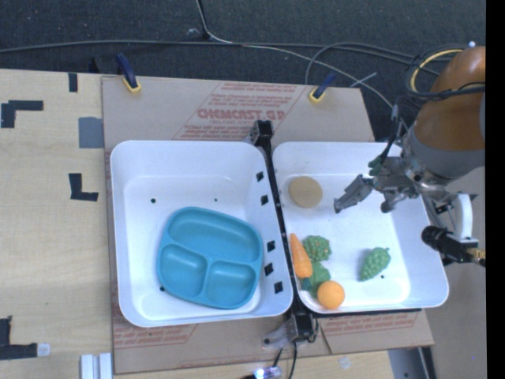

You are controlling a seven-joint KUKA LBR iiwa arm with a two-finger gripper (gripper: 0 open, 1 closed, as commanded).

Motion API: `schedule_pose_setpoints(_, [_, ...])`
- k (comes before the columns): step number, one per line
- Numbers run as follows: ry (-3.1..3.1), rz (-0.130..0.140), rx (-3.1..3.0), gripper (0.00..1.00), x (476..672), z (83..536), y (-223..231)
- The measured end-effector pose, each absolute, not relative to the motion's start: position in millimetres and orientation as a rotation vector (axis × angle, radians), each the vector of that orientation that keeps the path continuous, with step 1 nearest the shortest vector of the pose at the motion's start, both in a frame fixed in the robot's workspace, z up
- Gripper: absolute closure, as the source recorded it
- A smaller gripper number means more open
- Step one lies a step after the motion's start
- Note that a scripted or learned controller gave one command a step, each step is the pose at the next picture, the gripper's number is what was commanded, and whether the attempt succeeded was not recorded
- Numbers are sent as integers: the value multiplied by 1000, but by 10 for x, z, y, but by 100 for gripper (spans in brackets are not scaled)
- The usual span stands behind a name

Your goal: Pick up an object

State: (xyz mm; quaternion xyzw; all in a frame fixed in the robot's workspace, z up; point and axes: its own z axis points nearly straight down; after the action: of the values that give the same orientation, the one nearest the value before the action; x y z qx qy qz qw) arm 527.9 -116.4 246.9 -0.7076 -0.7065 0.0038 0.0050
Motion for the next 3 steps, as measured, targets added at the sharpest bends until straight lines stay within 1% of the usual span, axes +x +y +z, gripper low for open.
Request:
schedule_pose_setpoints(1, [-2222, 2, -2219, 0, 5301, 2523, -1162])
schedule_pose_setpoints(2, [-2219, 7, -2217, 0, 5319, 1992, -1057])
schedule_pose_setpoints(3, [-2218, 8, -2217, 0, 5349, 1357, -1078])
